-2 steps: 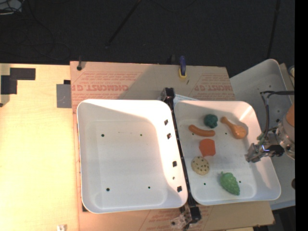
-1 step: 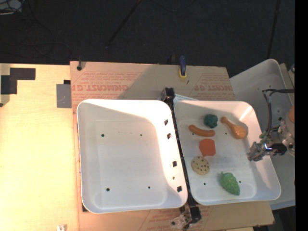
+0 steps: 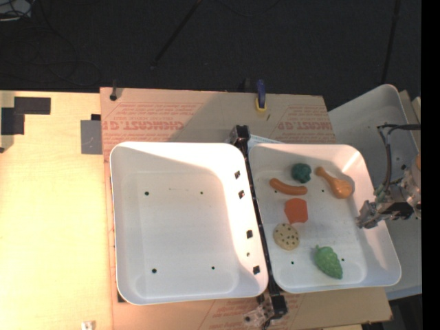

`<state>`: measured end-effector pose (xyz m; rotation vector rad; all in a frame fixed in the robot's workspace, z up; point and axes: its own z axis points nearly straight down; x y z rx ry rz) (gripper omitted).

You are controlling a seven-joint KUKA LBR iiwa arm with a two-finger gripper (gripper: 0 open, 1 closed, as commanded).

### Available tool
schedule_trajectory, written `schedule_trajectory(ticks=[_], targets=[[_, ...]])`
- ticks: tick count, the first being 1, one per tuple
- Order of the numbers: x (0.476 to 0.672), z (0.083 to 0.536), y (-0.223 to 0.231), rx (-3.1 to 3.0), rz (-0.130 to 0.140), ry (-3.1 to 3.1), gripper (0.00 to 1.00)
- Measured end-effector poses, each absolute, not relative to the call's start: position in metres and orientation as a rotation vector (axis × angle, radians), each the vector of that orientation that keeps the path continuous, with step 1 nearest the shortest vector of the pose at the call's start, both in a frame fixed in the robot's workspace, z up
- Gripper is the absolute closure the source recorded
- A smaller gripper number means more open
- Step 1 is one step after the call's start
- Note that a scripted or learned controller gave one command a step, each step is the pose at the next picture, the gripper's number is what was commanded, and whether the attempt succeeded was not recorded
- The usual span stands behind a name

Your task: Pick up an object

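Green leaf [image 3: 328, 261] lies nearest in the right bin [image 3: 385, 267], light, soft, best pinched mid-body; gripper [image 3: 371, 215] hovers at the rim, fingers' state unclear.

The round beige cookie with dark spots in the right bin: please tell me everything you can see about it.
The round beige cookie with dark spots looks like a flat toy biscuit, pale tan with several small dark dots on top. It lies flat on the floor of the right white bin, in its lower left part. The red-orange block sits just above it, very close; whether they touch is unclear. The green leafy piece lies apart, to its lower right. The material cannot be told.
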<state>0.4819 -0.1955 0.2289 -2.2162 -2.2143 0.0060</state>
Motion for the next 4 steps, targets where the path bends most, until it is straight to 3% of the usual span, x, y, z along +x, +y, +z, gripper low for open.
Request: schedule_trajectory(ticks=[1, 4], targets=[[0.477, 0.085, -0.210, -2.225, 0.000, -2.220, 1.00], [0.476, 0.118, -0.214, -2.233, -0.001, -2.206, 1.00]])
